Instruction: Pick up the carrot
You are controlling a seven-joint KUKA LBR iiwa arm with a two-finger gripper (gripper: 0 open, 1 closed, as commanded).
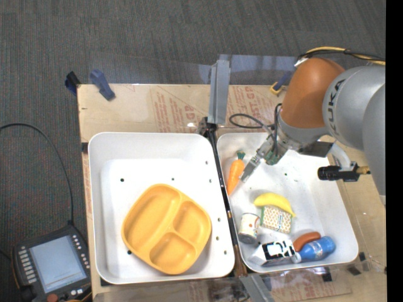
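The carrot (234, 175), orange with a green top, lies along the left wall of the right bin (315, 168), pointing toward the front. My gripper (248, 169) hangs just right of it, its fingertips close to the carrot's upper part. The fingers look slightly apart and nothing sits between them. The arm's orange band rises behind the gripper at the bin's back.
The right bin also holds a banana (274, 201), a patterned packet (277, 219), a small can (249, 227), a red sausage (306, 239), a blue bottle (317, 249) and a black-and-white box (275, 251). A yellow divided plate (166, 229) lies in the left bin (107, 168).
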